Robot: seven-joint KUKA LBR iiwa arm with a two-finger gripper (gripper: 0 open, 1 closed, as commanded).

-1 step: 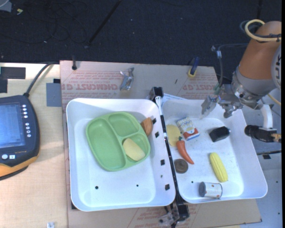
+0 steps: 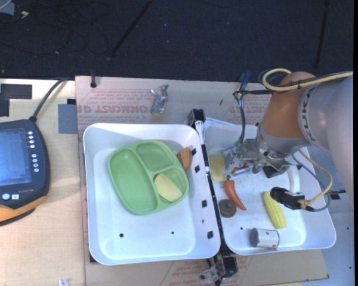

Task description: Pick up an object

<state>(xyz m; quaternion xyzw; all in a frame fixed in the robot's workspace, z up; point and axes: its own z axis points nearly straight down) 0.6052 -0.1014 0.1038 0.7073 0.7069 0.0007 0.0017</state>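
Near the right white bin's (image 2: 322, 243) left wall, gripper (image 2: 241, 162), grip state unclear, hovers; best descend squarely onto the orange plastic carrot (image 2: 234, 194).

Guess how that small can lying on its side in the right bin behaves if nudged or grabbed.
The small can lies on its side near the right bin's front edge, so a nudge probably rolls it. Its smooth, shiny, curved wall may slip out of a pinch. It looks small and likely light, so even a glancing touch from the tool could shift it.
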